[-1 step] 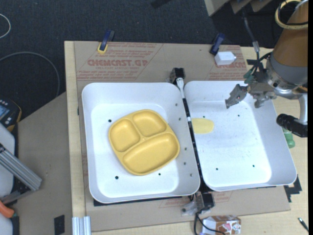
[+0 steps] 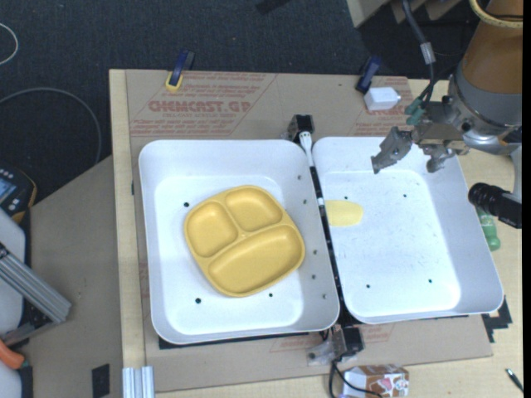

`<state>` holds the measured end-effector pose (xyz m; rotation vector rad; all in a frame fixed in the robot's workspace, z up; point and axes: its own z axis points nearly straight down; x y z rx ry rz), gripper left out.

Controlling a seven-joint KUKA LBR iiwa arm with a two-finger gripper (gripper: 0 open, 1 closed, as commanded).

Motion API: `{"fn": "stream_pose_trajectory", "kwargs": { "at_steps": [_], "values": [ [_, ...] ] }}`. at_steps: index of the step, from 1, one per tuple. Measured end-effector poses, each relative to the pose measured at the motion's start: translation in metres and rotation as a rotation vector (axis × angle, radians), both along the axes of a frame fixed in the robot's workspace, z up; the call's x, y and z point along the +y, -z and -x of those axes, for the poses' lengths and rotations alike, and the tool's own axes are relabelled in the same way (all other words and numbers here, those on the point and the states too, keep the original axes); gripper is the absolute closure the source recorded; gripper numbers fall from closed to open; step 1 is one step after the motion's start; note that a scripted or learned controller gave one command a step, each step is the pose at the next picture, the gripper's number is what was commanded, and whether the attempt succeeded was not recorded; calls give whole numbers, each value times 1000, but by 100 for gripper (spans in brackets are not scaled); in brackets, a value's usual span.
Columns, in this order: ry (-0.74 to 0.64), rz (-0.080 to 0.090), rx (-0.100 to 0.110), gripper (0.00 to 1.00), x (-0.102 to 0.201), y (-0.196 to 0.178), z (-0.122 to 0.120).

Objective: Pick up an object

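Spread wide and empty, the two-finger claw [image 2: 411, 150] hangs above the right white bin [image 2: 431, 293]; the small, flat yellow piece [image 2: 343, 214] could be missed entirely, lying against the wall.

The bench [image 2: 249, 98] is topped with a brown cardboard sheet printed in red lettering; two shallow white bins sit on it side by side, touching along their inner edges; the left bin [image 2: 158, 222] and the right bin [image 2: 440, 264] fill most of the sheet; a yellow-and-blue clamp [image 2: 177, 71] grips the far edge at left; a blue clamp [image 2: 367, 75] grips it further right, with a small white block [image 2: 382, 99] just beside it.
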<state>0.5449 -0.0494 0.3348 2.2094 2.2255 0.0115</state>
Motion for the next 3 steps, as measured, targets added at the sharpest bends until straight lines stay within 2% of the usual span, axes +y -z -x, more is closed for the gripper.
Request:
{"fn": "stream_pose_trajectory", "kwargs": {
  "at_steps": [1, 2, 3],
  "values": [
    [6, 2, 4, 100, -4, -5, -1],
    [-3, -2, 17, 100, 84, 36, 22],
    [6, 0, 5, 100, 82, -10, 67]
  ]
}}
